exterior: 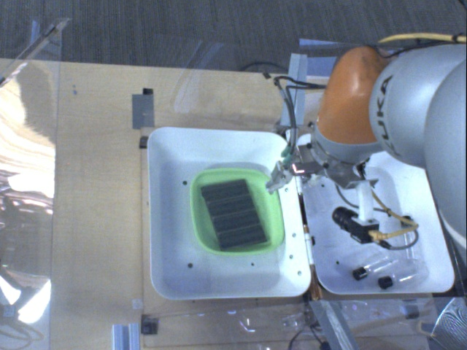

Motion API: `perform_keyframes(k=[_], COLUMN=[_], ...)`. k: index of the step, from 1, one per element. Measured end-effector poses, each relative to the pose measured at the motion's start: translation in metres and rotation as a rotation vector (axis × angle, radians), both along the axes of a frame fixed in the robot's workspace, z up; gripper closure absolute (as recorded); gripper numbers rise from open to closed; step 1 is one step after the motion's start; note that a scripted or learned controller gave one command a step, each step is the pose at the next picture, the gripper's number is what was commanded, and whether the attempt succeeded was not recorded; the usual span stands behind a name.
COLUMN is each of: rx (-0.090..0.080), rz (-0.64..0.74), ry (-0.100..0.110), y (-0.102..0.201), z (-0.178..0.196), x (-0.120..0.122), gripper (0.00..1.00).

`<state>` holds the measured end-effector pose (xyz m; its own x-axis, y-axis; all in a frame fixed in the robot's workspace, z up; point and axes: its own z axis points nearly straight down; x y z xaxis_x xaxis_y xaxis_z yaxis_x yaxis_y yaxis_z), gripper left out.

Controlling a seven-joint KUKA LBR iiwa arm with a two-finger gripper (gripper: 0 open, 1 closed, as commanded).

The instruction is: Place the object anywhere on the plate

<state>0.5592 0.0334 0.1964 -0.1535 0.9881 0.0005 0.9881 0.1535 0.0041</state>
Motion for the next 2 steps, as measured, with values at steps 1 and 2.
perform_keyframes(k=[1, 2], rx=[-0.003, -0.001], rz=[0.083, 0.081], ry=[-0.004, -0.002], y=[-0.076, -0.044], z=[0.000, 0.014], x=[0.028, -0.004], gripper=[0.00, 0.00])
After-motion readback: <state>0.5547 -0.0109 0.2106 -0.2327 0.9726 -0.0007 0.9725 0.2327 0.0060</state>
